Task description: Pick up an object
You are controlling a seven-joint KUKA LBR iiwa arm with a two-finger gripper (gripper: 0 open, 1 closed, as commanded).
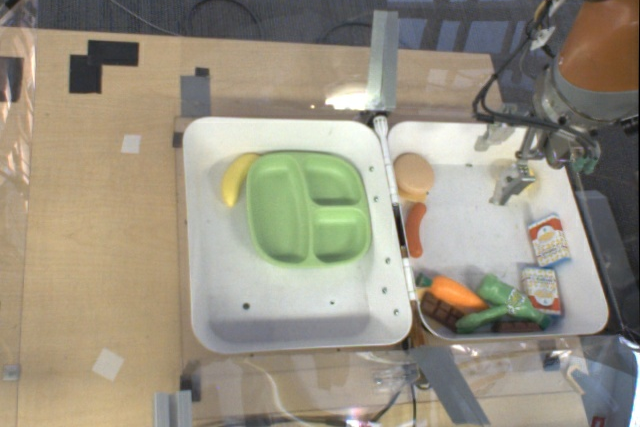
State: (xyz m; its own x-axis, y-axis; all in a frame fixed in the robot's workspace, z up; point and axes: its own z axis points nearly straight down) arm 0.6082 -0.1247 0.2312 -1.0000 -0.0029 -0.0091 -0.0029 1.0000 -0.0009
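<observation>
Bottom edge of the right bin (590, 320): carrot (455, 292), green toy (505, 295), two small cartons (548, 240). Your gripper (517, 183) hangs over that bin's bare upper part, fingers apart, holding nothing. Nearest pick is the upper carton, just right and below, long axis running toward the bin's far edge.

We see the arm (598, 45) reaching in from the right, its orange band uppermost and the grey wrist below it, ringed by dark cables. Our gripper (520, 177) hangs from the wrist, pointing down and slightly left, its pale fingers (512, 187) close together with nothing between them.
</observation>
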